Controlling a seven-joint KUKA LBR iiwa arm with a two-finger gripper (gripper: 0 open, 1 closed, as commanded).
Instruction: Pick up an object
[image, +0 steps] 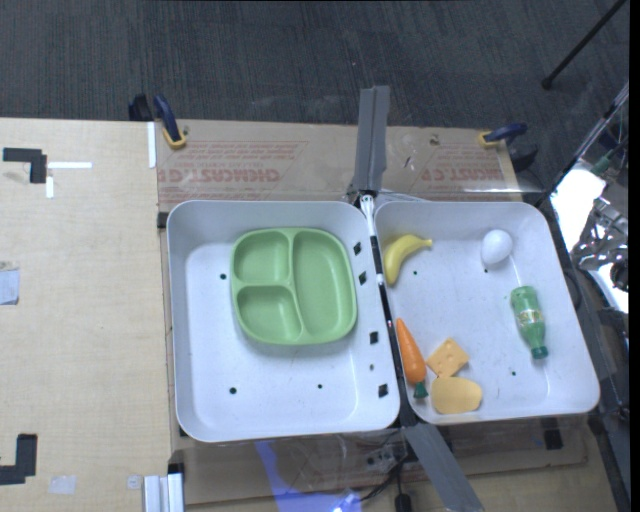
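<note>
Grey arm hardware (603, 240) sat off the R bin (565, 395)'s far-right corner, cut off by the frame and blurry. Jaws: couldn't tell if released or clenched.

All pickable items lay in the bins, none lifted:
- L bin (200, 400): green divided plate (295, 285), near center.
- R bin: banana (400, 255) by the far-left corner, white egg-ish thing (496, 246) near the far edge, green bottle (528, 320) by the right edge.
- Carrot (410, 352) lay along the left edge, its leafy end partly hidden at the rim.
- Cheese wedge (447, 357) was touching a tan lump (457, 395) at the near edge. Couldn't ID the lump.
</note>
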